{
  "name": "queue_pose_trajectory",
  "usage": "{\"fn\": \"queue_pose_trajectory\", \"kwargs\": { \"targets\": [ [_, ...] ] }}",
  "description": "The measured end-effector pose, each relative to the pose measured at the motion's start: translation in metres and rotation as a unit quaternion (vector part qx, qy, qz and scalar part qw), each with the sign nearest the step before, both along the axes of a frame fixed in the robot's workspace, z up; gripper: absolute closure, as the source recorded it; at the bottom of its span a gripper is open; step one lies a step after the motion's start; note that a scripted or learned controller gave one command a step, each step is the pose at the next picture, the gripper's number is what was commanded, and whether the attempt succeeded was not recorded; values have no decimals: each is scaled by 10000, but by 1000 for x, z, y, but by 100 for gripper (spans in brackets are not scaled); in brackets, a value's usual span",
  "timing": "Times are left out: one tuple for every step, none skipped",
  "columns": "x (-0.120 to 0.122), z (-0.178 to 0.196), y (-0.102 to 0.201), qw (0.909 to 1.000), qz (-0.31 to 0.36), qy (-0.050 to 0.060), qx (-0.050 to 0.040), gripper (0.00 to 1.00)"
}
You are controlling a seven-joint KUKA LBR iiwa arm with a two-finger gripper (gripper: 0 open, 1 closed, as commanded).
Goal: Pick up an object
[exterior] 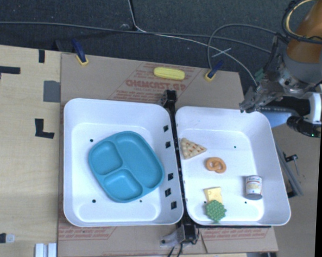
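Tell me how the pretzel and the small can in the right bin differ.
The orange-brown twisted pretzel lies flat, near the middle of the right white bin; the small grey cylindrical can stands upright, nearer the bin's right wall. The pretzel is looped with holes; the can is solid and labelled. Both sit apart from everything else.

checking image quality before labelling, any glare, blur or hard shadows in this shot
Camera view: even, soft light; the white bins look bright but keep detail, with faint shadows under the blue tray and small can; the gripper and arm at upper right look slightly soft.
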State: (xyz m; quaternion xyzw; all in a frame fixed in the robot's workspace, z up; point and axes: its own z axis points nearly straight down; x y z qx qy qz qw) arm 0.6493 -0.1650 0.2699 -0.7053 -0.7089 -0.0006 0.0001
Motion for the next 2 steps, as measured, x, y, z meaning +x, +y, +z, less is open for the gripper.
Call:
{"fn": "queue_pose_trajectory", "kwargs": {
  "targets": [
    [2, -16, 59, 10000, 6, 13, 3, 100],
    [-1, -26, 123, 10000, 10, 15, 5, 100]
  ]
}}
